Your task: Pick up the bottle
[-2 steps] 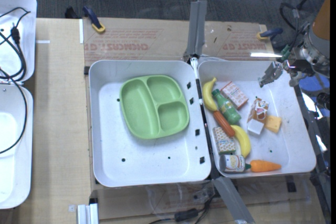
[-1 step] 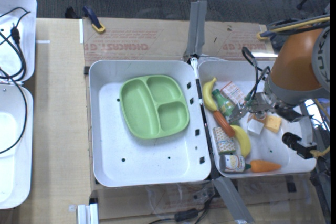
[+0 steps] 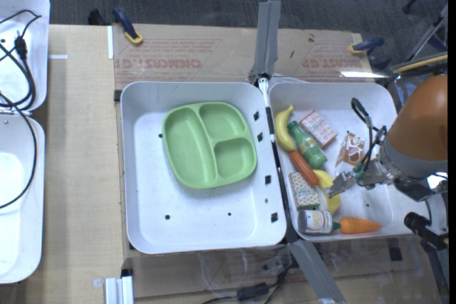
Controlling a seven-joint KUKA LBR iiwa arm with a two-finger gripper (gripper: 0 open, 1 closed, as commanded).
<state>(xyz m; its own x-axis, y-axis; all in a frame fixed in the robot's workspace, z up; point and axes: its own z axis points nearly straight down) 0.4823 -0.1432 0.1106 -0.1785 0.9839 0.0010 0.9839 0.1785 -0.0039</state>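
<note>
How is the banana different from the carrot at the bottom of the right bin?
The banana is yellow and curved; the carrot is orange and straight, tapering to a point. The banana lies near the bin's upper left, running roughly up and down the view, while the carrot lies along the near edge, running left to right. Both are toy-like foods lying flat in the right bin.

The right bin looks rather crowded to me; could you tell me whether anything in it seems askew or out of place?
Nothing looks spilled or damaged. The items simply lie jumbled on their sides: the green bottle sits slanted between the banana and a carrot, and a small jar lies tipped over near the right bin's front edge.
</note>
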